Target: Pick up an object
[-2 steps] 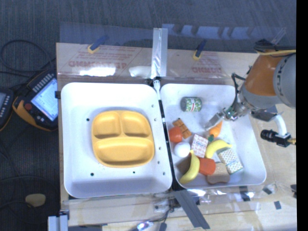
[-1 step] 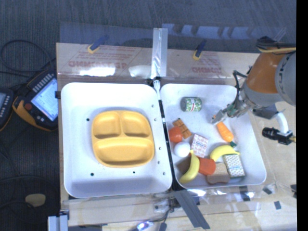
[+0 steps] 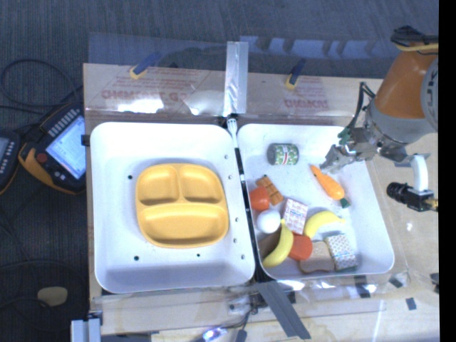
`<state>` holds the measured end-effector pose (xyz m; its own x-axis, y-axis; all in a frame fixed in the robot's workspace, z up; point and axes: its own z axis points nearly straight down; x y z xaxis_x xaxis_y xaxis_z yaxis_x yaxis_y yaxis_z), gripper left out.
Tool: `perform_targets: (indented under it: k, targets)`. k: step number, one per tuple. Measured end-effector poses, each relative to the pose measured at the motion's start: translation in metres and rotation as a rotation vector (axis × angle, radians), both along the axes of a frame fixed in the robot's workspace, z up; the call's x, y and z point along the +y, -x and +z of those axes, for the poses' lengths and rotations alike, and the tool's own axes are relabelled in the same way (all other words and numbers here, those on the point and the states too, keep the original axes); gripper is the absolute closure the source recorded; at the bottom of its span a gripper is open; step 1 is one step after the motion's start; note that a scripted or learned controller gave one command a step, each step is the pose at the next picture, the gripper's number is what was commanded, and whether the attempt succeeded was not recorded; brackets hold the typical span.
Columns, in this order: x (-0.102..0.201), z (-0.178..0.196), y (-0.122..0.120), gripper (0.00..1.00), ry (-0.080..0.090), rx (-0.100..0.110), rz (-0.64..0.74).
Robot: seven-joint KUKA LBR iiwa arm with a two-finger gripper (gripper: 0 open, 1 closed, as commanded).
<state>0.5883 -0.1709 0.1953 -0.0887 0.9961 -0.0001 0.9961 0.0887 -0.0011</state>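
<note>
Bread slice and banana crowd right bin's near edge. Carrot lies just below gripper, looks light, stiff, smooth; grab mid-body. Fingers' spacing: can't tell, nothing visibly held. Can behind. Yellow tray in left bin.

Claw low, seemingly empty

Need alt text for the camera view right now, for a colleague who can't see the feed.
The gripper hovers over the right bin, just above a toy carrot, holding nothing. That bin also holds a small can, two bananas and other toy food; the left bin holds a yellow divided plate.
</note>
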Motion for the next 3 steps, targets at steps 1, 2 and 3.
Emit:
perform_targets:
  k: [1,2,3]
  targets:
    - [0.0,0.0,0.0,0.0,0.001,0.0,0.001]
    - [-0.023,-0.1,0.0,0.0,-0.001,0.0,-0.305]
    - [-0.022,-0.092,0.001,1.0,0.0,0.003,-0.303]
